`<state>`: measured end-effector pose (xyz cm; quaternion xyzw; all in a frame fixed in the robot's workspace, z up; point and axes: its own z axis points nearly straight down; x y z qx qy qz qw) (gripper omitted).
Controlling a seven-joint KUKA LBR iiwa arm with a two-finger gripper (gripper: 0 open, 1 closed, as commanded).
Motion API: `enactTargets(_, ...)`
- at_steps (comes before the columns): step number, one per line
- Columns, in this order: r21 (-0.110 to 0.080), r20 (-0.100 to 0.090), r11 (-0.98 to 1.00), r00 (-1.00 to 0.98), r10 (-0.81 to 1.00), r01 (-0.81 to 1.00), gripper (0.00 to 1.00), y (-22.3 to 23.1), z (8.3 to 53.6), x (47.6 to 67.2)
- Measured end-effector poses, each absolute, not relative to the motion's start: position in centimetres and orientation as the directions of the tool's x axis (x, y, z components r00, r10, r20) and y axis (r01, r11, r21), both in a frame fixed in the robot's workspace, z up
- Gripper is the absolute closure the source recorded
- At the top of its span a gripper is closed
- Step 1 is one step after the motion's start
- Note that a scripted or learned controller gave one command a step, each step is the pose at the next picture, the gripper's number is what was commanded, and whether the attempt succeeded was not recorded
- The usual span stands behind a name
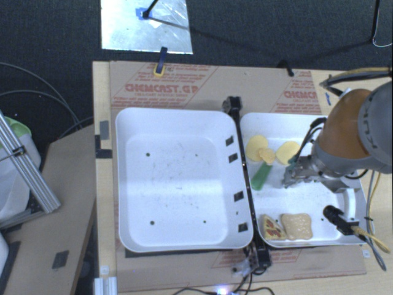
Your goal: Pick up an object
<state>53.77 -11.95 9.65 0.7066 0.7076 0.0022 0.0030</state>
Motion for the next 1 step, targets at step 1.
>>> enactTargets(1, 0.008, -0.007, -0.004, 0.004, 1.000, 1.000, 1.00, -20.84, 12.50, 56.51)
